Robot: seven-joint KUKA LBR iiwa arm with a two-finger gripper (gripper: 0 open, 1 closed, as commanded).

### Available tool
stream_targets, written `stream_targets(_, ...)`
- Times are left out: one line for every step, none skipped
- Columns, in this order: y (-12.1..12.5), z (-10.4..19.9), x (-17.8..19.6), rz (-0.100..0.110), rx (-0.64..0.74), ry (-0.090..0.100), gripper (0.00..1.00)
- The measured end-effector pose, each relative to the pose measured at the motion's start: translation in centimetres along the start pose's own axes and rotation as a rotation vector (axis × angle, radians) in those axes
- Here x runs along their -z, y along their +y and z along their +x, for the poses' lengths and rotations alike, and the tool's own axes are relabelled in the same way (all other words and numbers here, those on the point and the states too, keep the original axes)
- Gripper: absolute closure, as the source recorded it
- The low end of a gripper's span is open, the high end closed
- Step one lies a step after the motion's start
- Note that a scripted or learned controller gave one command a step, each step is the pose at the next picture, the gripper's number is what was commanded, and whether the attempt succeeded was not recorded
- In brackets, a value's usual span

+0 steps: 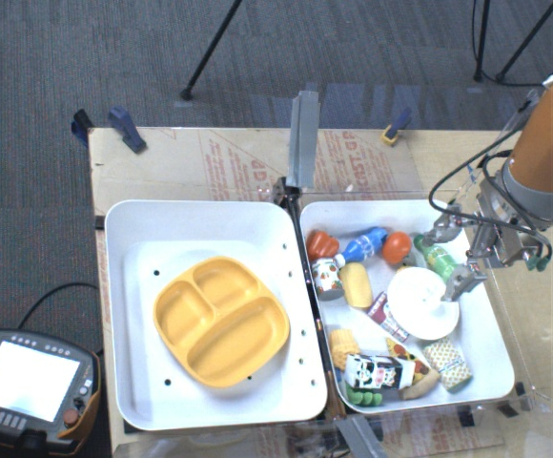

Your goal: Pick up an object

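Nothing is held yet: gripper [460, 273] is spread, unladen, over white plate [421, 305] in right bin [501, 351].

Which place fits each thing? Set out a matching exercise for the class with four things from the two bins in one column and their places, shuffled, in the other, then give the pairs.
Things:
1. Yellow tray
2. White plate
3. Blue bottle
4. Milk carton

Places:
A. Near the front edge of the right bin
B. In the left bin
C. Right bin, just below the tool
D. Near the back of the right bin, between two red-orange items

Pairs: 1-B, 2-C, 3-D, 4-A
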State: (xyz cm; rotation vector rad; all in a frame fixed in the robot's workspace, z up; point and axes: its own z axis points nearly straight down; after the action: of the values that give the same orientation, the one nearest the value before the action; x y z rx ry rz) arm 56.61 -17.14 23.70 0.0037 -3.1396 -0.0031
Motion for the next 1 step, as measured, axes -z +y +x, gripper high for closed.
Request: stream_targets(3.71,2.74,-14.85,0.001,0.094,-0.005,0.0)
